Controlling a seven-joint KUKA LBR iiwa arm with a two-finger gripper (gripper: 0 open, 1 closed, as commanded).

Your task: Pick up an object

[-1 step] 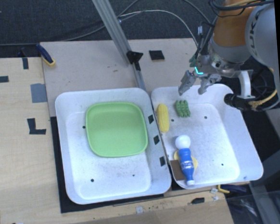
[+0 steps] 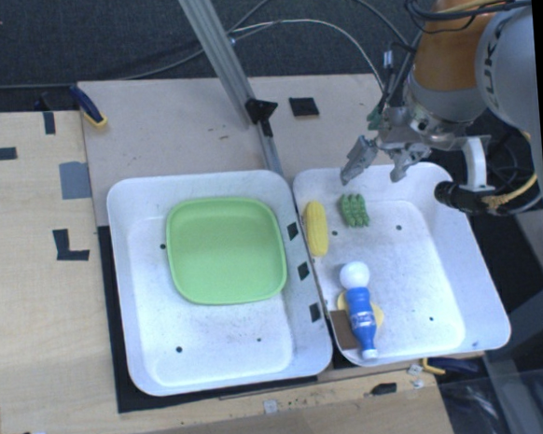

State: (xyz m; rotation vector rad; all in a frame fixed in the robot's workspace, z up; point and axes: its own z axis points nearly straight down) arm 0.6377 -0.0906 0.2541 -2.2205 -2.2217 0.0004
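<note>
My gripper (image 2: 380, 165) hangs open over the far edge of the right bin (image 2: 463, 271), its two grey fingers spread with nothing between them. Just below and left of it a small green block (image 2: 353, 210) lies on the bin floor. A yellow corn cob (image 2: 316, 227) rests along the bin's left wall. Nearer the front, a blue bottle with a white cap (image 2: 359, 307) lies on a yellow piece.
The left bin (image 2: 151, 352) holds a green square plate (image 2: 225, 250). A slanted metal pole (image 2: 232, 74) rises behind the bins. Black cables loop from the arm across the back. Tape marks dot the bench at left.
</note>
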